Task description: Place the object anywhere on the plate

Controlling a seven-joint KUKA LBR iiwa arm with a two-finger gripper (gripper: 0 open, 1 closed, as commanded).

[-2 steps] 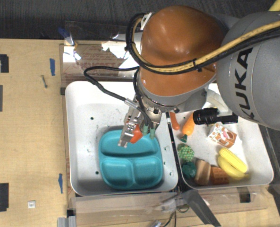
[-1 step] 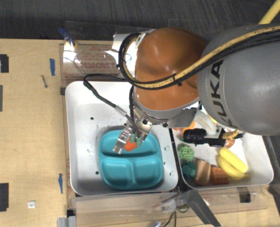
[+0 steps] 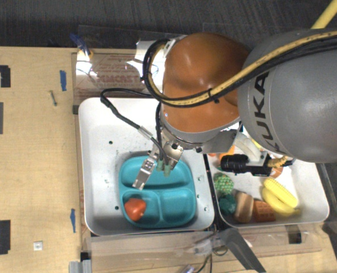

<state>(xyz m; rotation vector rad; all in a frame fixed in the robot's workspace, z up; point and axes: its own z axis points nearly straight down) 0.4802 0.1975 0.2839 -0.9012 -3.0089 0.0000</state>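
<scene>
A tan bench (image 3: 26,169) carried two white bins; the left bin (image 3: 94,152) held a teal divided plate (image 3: 177,201). The claw (image 3: 155,171) hung over the plate's upper compartment, fingers slightly apart, gripping nothing. An orange-red object (image 3: 135,208) lay in the plate's lower-left compartment. A banana (image 3: 279,197) lay in the bin right of the plate.

The right-hand bin (image 3: 319,201) holds a jumble of toy foods. A yellow corn cob (image 3: 279,197) lies toward its right side, with a green leafy piece (image 3: 223,182) near its left wall. Between them, toward the near edge, sit a brown loaf-like piece (image 3: 244,207) and a reddish-brown block (image 3: 264,211), touching each other. The left bin (image 3: 97,152) stands beside it on the cardboard-covered table (image 3: 29,152), which carries black tape marks (image 3: 0,75) and small blue tape strips (image 3: 62,79).
</scene>
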